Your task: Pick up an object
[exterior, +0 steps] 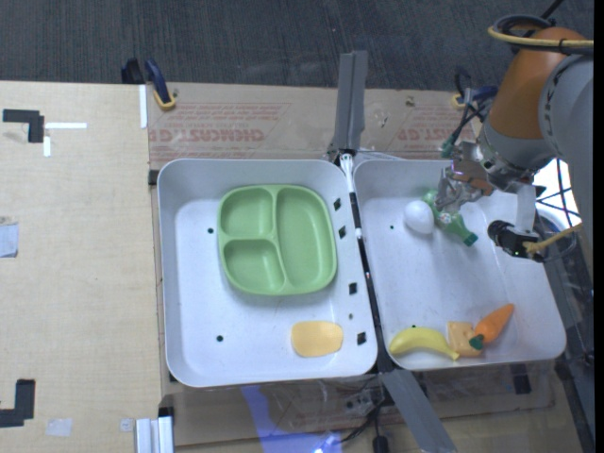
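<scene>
Two white bins side by side; the arm [543, 92] comes in at the right bin's [528, 300] far right corner. Gripper [451, 194] is low over the far part of the right bin, right on top of a small green item [460, 228] lying just beside a white egg-shaped ball [418, 217]. Can't tell the gripper's state; too small and cluttered, and nothing is clearly held. Likely target is the green item, though only part of it is visible: looks like a light, stiff plastic toy, probably smooth and a bit slippery, best taken across its narrow middle. The ball next to it would roll away if bumped, and its round surface would be hard to pinch. Along the near edge of the right bin: a banana [421, 343], a tan wedge [460, 334] and a carrot [493, 325], bunched and touching, so harder to single out. Left bin [179, 281] carries a green divided plate [277, 239] in the middle and a flat yellow piece [316, 338] near its near edge.
</scene>
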Robot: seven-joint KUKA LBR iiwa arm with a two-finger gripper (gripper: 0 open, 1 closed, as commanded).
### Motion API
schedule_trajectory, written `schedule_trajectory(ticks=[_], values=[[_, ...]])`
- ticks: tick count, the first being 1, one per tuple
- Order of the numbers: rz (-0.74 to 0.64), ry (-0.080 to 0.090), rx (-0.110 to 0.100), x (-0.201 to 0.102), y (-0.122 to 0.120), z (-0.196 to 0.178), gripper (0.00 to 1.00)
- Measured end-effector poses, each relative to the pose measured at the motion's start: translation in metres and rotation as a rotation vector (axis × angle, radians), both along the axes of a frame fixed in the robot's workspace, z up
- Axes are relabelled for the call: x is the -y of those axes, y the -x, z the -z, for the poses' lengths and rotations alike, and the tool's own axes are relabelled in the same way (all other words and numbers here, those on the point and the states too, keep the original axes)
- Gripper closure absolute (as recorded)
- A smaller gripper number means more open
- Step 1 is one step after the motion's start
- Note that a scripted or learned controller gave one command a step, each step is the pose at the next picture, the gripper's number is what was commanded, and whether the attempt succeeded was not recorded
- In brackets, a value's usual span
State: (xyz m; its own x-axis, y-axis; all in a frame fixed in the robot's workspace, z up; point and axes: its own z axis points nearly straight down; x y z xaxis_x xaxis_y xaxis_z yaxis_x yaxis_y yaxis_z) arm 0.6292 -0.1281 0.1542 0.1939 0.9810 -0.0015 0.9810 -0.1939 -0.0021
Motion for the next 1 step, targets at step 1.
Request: schedule_trajectory(ticks=[1], values=[[-0.252, 0.001, 0.002, 0.0050, -0.0283, 0.0401, 1.00]])
